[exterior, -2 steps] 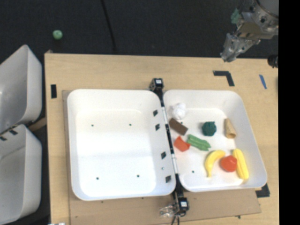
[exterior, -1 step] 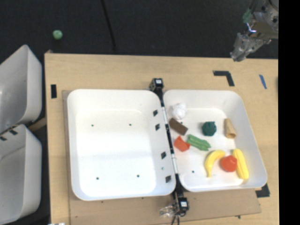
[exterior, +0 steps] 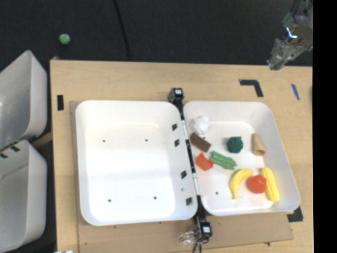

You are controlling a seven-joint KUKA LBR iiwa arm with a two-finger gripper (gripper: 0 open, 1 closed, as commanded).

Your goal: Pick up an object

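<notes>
I'm at the approach step: my gripper [exterior: 287, 49] hangs beyond the right bin [exterior: 274, 117], grip state unclear. The banana [exterior: 239, 181] lies near the bin's front; next I descend over it

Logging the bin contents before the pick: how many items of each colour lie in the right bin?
Yellow: 2, curved banana and corn cob
Green: 2, dark round lump and long pod
Red: 2, wedge and ball
Brown: 1
White: 1
Tan: 1
Total: 9
</notes>
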